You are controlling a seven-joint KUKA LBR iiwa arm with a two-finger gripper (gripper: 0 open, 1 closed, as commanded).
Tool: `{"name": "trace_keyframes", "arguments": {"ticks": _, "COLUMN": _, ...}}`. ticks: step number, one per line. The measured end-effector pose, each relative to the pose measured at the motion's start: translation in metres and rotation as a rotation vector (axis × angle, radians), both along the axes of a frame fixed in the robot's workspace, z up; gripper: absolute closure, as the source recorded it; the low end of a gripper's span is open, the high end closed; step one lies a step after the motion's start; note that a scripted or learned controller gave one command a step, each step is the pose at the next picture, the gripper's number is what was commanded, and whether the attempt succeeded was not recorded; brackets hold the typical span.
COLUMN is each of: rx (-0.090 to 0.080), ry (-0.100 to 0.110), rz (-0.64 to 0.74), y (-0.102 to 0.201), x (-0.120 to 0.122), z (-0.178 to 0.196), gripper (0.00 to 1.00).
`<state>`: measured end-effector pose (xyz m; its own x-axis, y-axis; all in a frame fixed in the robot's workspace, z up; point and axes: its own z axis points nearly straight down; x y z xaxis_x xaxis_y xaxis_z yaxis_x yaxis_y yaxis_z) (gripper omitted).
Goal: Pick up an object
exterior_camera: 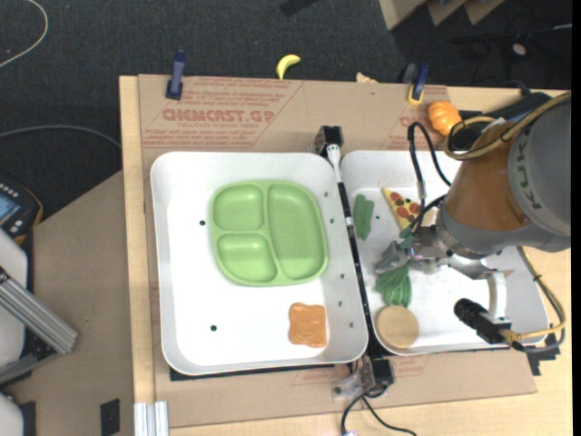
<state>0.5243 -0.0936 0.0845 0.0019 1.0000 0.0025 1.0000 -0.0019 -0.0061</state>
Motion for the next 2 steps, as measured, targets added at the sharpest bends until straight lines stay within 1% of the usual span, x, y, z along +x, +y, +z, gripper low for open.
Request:
{"name": "trace_keyframes", "arguments": {"ticks": 1, "rx": -0.003, "ry": -0.008, "rz": 0.000, "y": 0.000, "x": 0.003, "z": 0.011, "gripper": 1.00}}
{"name": "trace_keyframes", "arguments": {"ticks": 2, "rx": -0.003, "ry": -0.026, "rz": 0.010, "y": 0.042, "x": 0.078, "z": 0.136, "gripper": 1.00}}
